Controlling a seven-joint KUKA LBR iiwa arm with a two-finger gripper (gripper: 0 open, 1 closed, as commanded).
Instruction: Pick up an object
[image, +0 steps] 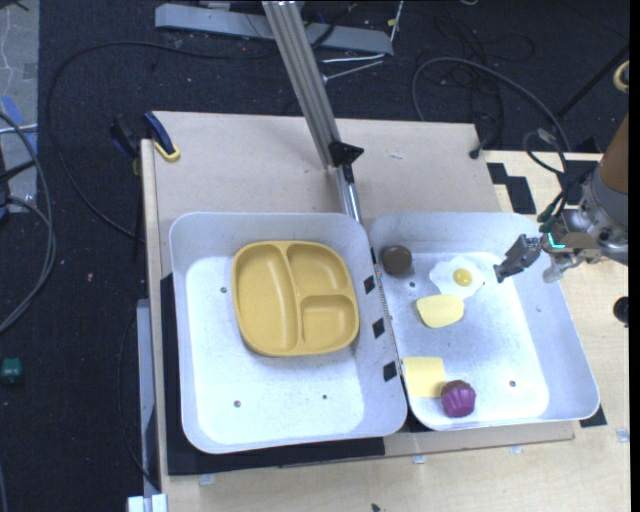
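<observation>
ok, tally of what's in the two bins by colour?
Yellow: 3, the divided tray, the pale wedge and the square block
White and yellow: 1, the fried egg
Brown: 1, the ball
Purple: 1, the lump
Total: 6
</observation>
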